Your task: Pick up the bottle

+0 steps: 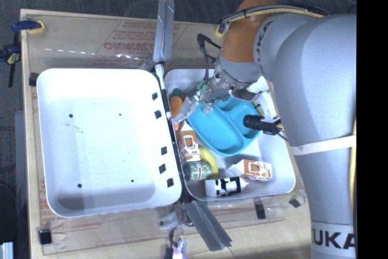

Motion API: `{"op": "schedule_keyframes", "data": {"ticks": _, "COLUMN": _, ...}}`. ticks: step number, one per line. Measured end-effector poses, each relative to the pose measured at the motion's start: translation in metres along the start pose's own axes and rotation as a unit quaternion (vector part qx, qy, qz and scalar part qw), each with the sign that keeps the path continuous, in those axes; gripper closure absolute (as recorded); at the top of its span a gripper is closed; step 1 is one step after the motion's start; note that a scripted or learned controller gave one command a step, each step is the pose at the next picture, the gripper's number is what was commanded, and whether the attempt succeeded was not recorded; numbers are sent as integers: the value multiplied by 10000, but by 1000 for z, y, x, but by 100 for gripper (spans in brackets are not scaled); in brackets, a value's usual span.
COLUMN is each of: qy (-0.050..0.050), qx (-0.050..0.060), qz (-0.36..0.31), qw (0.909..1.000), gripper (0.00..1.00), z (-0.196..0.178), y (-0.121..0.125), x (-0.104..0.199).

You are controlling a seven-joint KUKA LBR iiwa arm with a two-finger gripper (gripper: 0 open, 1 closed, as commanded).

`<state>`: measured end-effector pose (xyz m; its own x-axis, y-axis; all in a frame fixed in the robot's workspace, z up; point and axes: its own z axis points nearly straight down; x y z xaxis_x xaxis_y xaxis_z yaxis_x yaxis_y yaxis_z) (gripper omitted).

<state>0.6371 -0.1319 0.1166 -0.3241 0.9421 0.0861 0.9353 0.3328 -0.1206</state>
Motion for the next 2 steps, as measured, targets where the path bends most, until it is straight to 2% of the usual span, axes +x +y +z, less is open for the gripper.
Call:
{"op": "schedule_keyframes", "data": {"ticks": 1, "qy": 91, "qx": 89, "qz": 718, "qw": 9973, "gripper": 0, "z": 2, "y": -4, "x": -2}}
{"op": "schedule_keyframes", "data": {"ticks": 2, "qy": -390, "qx": -623, "qz": 601, "qw": 9955, "gripper": 0, "z": -71, "y": -36, "x": 37}}
